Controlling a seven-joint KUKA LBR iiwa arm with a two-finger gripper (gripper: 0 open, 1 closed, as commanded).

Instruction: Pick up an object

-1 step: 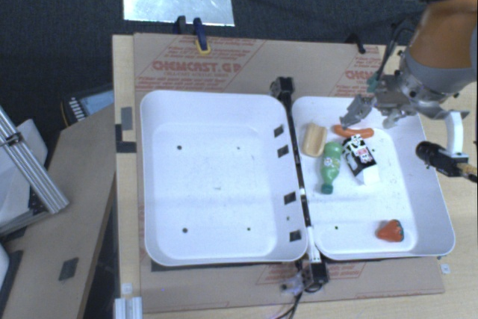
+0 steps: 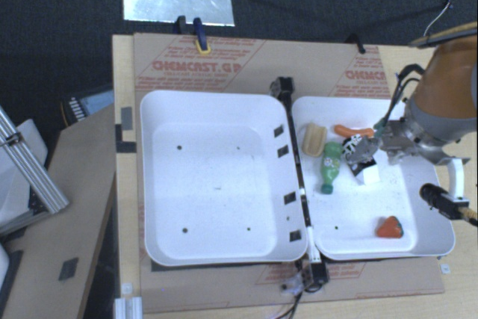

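Low over the middle of the right white bin [image 2: 426, 246], the dark two-finger gripper [image 2: 361, 155], its grip impossible to judge, hangs beside a green plastic bottle [image 2: 329, 166], with a tan block [image 2: 314, 139] and an orange carrot-like piece [image 2: 351, 131] toward the far edge, a red-orange lump [image 2: 389, 228] near the front right corner, and the left white bin [image 2: 157, 183] lying open.

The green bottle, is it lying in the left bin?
No, the green bottle lies in the right bin, close to its left wall and beside a tan block.
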